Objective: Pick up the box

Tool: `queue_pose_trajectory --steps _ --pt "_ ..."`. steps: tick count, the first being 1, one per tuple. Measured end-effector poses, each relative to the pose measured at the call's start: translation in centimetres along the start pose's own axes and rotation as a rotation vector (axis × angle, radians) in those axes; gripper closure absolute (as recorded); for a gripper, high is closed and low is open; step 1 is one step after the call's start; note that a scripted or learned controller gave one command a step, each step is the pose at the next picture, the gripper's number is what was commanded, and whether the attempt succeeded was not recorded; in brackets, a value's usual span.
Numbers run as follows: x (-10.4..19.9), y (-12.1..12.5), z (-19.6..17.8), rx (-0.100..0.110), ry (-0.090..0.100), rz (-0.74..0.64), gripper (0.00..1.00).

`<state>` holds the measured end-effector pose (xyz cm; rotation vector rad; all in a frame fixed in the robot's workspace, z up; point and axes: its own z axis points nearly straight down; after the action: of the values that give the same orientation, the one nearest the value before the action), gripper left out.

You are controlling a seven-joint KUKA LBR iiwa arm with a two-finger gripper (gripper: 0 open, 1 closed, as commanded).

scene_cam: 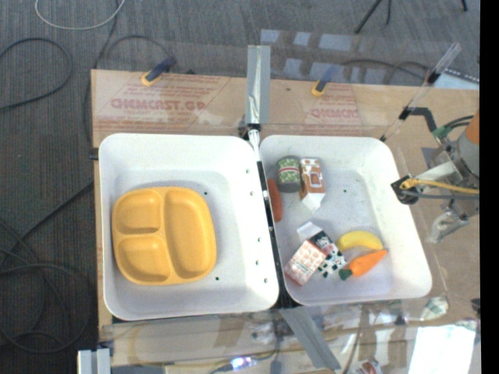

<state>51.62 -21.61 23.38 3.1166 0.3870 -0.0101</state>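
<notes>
Right bin point(405, 232), landmark for all entries.
- Box point(306, 261): pink-and-white carton lying flat in the bin's near half, toward its left wall, touching a dice-patterned block point(333, 262). Untouched.
- Carrot point(364, 263) and banana point(361, 241): just right of the box.
- Milk carton point(312, 181) and green can point(288, 174): far half of the bin, near its left wall; sausage point(274, 199) along that wall.
- Yellow tray point(164, 234): in the left bin point(109, 287), well apart.
- Pincer point(451, 223): outside the bin's right rim, over the bench point(140, 104); its opening cannot be told, nothing seen in it.
Status: pickup not begun; reach, descent, grasp and lift all remain.
</notes>
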Motion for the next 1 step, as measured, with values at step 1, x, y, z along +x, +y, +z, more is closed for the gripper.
queue_pose_trajectory --steps 1 --pt "-3.13 -1.17 11.44 0.006 0.0 -0.016 0.0"
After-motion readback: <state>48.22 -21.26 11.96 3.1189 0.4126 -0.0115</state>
